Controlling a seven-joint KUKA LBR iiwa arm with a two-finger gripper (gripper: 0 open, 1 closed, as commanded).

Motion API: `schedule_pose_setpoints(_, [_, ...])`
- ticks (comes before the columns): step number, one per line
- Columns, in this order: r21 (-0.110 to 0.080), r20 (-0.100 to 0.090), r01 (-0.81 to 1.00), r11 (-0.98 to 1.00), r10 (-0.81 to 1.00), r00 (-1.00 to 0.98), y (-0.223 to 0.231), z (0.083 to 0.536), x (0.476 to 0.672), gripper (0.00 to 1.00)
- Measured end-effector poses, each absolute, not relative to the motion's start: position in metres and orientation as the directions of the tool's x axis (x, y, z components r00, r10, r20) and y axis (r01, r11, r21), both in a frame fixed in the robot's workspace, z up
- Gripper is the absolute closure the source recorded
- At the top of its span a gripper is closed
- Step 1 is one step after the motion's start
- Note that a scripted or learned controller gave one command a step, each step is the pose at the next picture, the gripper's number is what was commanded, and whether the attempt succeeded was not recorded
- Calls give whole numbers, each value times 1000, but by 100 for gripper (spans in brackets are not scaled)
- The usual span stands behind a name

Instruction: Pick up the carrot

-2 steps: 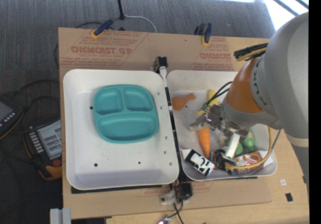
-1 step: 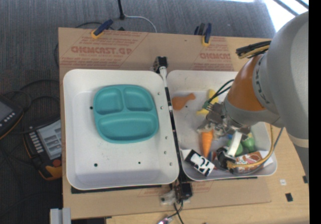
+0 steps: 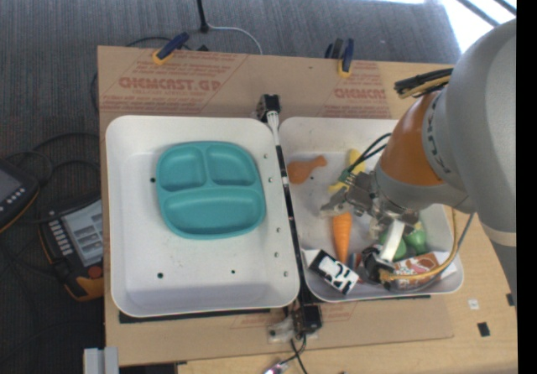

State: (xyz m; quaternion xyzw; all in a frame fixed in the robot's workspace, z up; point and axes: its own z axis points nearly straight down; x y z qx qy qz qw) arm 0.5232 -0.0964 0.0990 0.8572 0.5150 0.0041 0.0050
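The carrot is orange and tapered, and lies in the right bin near its front, pointing roughly toward the front wall. My gripper hangs low over the bin, right at the carrot's far, thicker end. The grey arm with its orange band reaches in from the right and covers much of the bin's right half. Nothing shows as gripped.
A teal divided plate lies in the left bin. Around the carrot in the right bin are an orange drumstick-shaped toy, a yellow piece, a green item, a black-and-white object and an orange-printed packet.
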Motion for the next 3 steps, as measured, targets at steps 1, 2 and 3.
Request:
schedule_pose_setpoints(1, [11, 1, 883, -469, 883, 469, -96, 108, 523, 100])
schedule_pose_setpoints(2, [11, 1, 883, -469, 883, 469, -96, 108, 523, 0])
schedule_pose_setpoints(3, [9, 0, 884, -468, 884, 468, -96, 117, 522, 100])
